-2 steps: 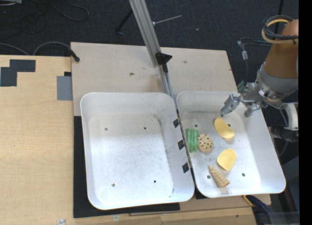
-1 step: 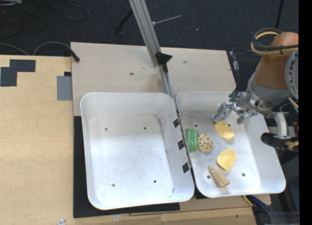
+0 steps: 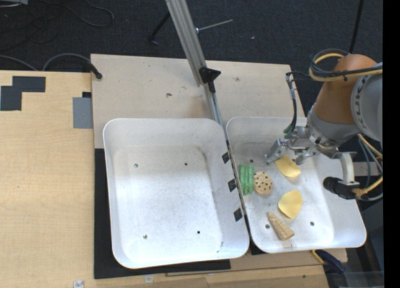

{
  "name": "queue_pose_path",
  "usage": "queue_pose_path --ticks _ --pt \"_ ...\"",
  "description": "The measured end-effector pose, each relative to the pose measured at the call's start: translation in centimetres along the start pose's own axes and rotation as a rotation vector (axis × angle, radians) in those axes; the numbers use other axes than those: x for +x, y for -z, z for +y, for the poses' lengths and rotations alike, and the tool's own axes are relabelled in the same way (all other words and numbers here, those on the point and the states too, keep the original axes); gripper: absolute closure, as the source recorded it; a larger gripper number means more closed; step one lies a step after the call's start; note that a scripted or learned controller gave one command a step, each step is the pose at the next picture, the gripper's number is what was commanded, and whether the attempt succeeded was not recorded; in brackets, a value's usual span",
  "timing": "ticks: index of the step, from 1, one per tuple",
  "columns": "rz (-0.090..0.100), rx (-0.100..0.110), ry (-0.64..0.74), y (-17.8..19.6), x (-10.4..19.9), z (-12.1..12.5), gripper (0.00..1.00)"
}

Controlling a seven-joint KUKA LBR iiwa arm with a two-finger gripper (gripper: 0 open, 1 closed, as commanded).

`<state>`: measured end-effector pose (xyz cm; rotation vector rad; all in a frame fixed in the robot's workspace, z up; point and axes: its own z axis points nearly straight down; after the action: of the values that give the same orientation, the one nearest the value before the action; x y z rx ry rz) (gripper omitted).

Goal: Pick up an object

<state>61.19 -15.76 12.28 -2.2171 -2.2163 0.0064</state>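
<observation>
Your arm [image 3: 350, 102] comes in from the right, its orange band bulging above the wrist, and bends down over the right bin [image 3: 337, 230] so that the hand [image 3: 289, 151] sits low above the bin's upper middle. You can see metal fingers [image 3: 274, 153] splaying out to the left, and they look spread apart with nothing between them. Just below and beside the hand lies a yellow chip-shaped piece [image 3: 288, 167], close to the fingertips but, as far as you can tell, not pinched. Further down the same bin you have a second yellow piece [image 3: 290, 204], a round speckled cookie [image 3: 263, 183], a green ridged block [image 3: 246, 179] lying against the bin's left wall, and a tan cone-like piece [image 3: 280, 225] near the lower edge. These things lie apart from one another, except that the cookie touches the green block. The left bin [image 3: 165, 193] sits flush beside the right one on the table [image 3: 144, 87]. A slanted aluminium bar [image 3: 189, 37] rises from between the bins toward the top of the view, standing well left of the hand. Cables [image 3: 359, 187] hang around the arm at the right edge of the bin.
</observation>
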Motion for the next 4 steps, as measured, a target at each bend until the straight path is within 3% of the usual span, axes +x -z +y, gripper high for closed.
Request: queue_pose_path --ticks 1,3,4 --pt "-0.001 -0.004 -0.003 1.3 -0.1 0.1 1.00" --pt "-0.002 -0.008 -0.001 8.1 -0.8 -0.4 1.00" --pt "0.001 -0.003 0.005 7.6 5.0 -2.1 1.00"
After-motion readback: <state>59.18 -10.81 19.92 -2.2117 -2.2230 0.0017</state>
